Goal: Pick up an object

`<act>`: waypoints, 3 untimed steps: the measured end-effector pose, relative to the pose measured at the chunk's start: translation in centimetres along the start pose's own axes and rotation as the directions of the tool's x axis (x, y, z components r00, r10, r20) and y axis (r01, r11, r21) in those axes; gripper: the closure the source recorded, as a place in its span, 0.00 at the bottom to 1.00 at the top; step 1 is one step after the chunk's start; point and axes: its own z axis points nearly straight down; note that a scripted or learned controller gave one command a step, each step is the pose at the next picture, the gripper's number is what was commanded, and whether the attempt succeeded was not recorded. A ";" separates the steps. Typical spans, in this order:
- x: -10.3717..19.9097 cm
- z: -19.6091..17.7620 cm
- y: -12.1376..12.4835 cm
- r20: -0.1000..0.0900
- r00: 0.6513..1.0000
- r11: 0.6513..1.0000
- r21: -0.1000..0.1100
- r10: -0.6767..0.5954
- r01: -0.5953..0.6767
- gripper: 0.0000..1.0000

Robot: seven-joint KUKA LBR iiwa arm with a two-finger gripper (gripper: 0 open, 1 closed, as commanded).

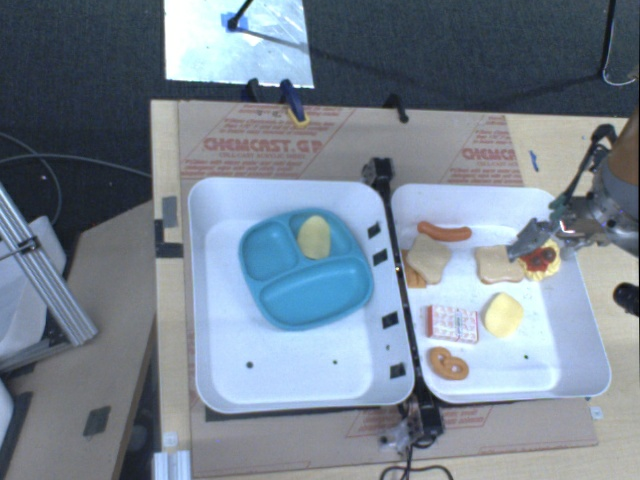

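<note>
Nearest us, in the right bin (580,368): a glossy pretzel (449,365), a printed red card (453,323), a rounded yellow lump (503,314). Beyond, we list toast (493,264), a sausage (444,232) and a red-and-yellow piece (541,262), our likely target, directly under the gripper (529,240); its state we cannot tell. Left, a blue plate (305,283) holds a yellow lump.

Glossy white plastic bins (300,193); smooth matt blue plastic divided plate (305,288); printed brown cardboard (262,143) beneath; dark rough carpet (80,58).
</note>
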 end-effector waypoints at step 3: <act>3.8 10.1 -2.4 -0.005 1.000 1.000 0.005 -0.005 0.005 1.00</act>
